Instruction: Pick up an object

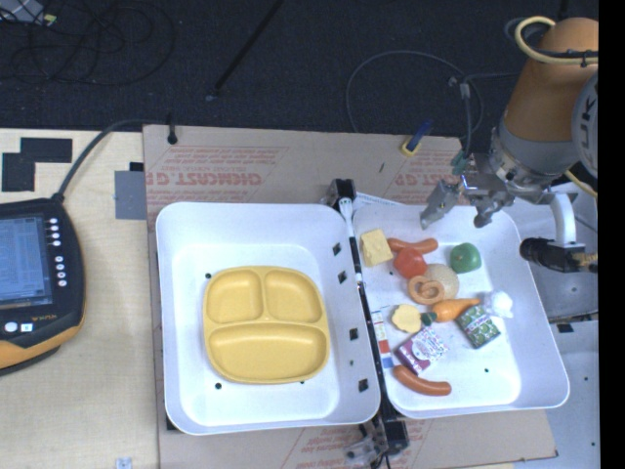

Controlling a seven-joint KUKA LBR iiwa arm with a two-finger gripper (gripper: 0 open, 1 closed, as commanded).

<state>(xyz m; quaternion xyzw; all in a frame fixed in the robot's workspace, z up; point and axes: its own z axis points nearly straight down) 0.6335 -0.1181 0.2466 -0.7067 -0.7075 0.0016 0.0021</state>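
Above the right bin's far rim — toys below — the gripper hangs spread wide, holding nothing.

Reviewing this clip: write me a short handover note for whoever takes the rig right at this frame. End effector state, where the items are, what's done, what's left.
End effector: open, holding nothing, above the far edge of the right bin.

Items: all lie in the right bin. Cheese wedge, red pepper and green ball toward the far side; onion half, carrot and green packet mid-bin; sausage nearest the camera. The left bin holds a yellow divided plate.

Done: nothing picked yet.

Left: descend on one item, close, lift. The green ball sits closest to the end effector and fairly apart from the rest, so it looks like the easiest target.
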